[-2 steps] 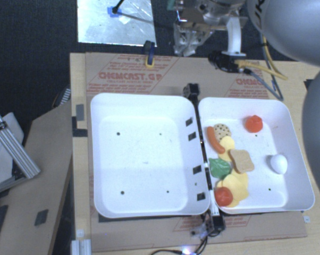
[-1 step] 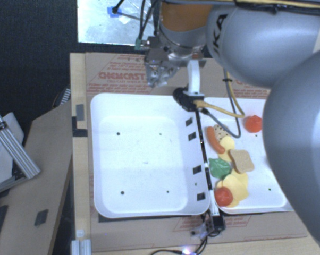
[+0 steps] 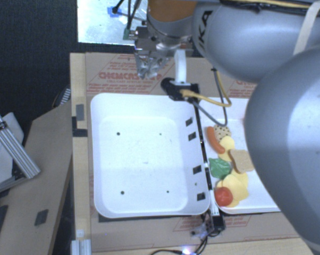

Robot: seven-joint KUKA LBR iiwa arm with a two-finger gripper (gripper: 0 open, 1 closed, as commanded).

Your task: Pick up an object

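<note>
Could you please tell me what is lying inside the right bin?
The right bin holds toy food: a red tomato, green leaf, bread slice and orange sausage. The arm covers its right part.

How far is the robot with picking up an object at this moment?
Nothing looks picked yet. The toy foods, such as the red tomato, green piece and bread slice, lie in the right bin. The gripper is above the far edge of the left bin, with nothing visible between its fingers. Reaching, grasping and lifting are all left.
</note>
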